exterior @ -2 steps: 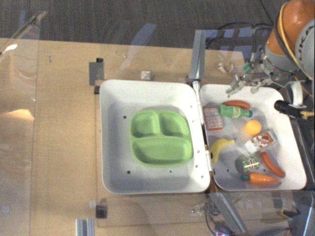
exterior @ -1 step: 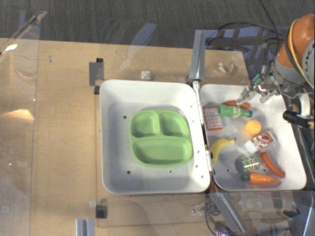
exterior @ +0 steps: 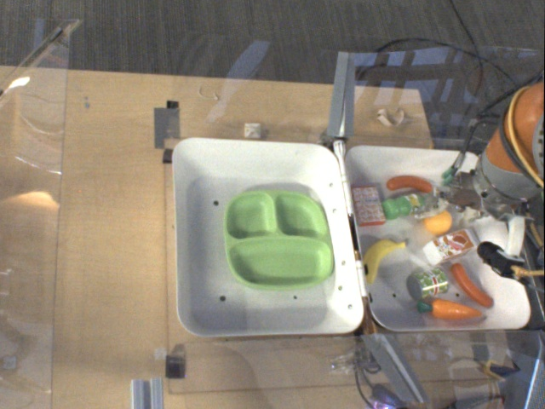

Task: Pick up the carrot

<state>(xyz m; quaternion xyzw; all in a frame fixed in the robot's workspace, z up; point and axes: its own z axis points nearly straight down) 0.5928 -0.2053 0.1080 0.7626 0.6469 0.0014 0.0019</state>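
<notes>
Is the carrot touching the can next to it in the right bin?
Cannot tell. In the camera view the carrot has its green end right beside the can, with no plain gap and no plain contact between them.

Bright, soft-focus, with glare patches at left.

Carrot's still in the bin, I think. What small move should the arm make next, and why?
Probably shift toward the bin's near edge and line up over the carrot. It lies flat at the near rim of the right bin, beside a small can, while the gripper sits farther back among the other toys, so it has to travel before descending.
</notes>
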